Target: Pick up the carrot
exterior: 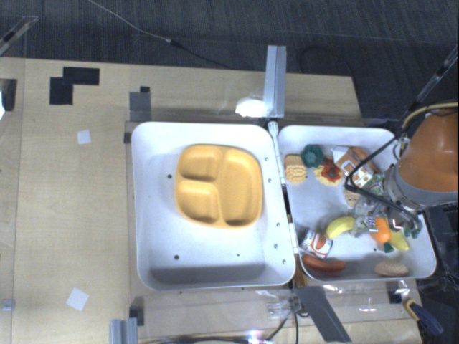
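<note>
The pincer [374,223] hangs low over the right bin [313,205], under the grey wrist and the orange band [430,155] of the arm, and its metal parts are too small and cluttered to tell how far the fingers are spread or whether anything sits between them. The carrot [383,233], a short orange piece with a green tip, lies just beside the pincer on its right and slightly nearer the front rim; whether metal touches it cannot be told. A yellow piece [399,243] lies against the carrot on the far side from the pincer. Just left of the pincer is a banana [340,227], and farther left and forward a small can with a red and white label [316,244], its print too small to read. In front of that, along the front wall, lies a red sausage-like item [324,265], and forward and right of the pincer a tan potato-like lump [391,269]. Behind the pincer stands a small carton with orange and white print [353,161], also unreadable, with a red and yellow toy [330,172], a dark green item [312,155] and a pale waffle-like block [295,169] further left. Well to the left, in the left bin [154,213], lies a yellow divided tray [219,185]. Both bins rest on the pale wooden tabletop [64,213], which bears black tape marks [72,83].
</note>
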`<state>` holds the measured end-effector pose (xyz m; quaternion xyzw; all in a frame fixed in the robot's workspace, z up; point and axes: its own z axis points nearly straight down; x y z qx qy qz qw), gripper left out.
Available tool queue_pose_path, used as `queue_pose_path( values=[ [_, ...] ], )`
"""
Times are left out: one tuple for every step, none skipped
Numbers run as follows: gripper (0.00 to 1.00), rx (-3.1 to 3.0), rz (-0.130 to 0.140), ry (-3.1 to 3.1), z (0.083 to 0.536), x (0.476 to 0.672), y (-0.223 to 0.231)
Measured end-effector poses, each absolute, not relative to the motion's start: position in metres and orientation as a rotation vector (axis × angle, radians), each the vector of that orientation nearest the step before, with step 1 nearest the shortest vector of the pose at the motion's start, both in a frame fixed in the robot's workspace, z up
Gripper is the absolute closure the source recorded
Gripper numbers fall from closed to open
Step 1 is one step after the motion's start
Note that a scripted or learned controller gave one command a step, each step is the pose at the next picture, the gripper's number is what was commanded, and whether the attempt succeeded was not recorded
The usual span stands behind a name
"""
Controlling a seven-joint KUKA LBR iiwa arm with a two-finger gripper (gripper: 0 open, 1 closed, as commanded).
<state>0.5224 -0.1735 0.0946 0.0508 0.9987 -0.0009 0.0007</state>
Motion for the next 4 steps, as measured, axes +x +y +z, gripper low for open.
queue_pose_path(
  values=[
    [1.0, 0.36, 0.0, 3.109, 0.164, 0.525, -0.147],
    [1.0, -0.565, -0.004, 3.079, 0.089, 0.515, -0.164],
    [0.0, -0.565, -0.008, 3.074, 0.089, 0.516, -0.164],
    [1.0, -0.567, -0.013, 3.065, 0.103, 0.52, -0.164]
  ],
)
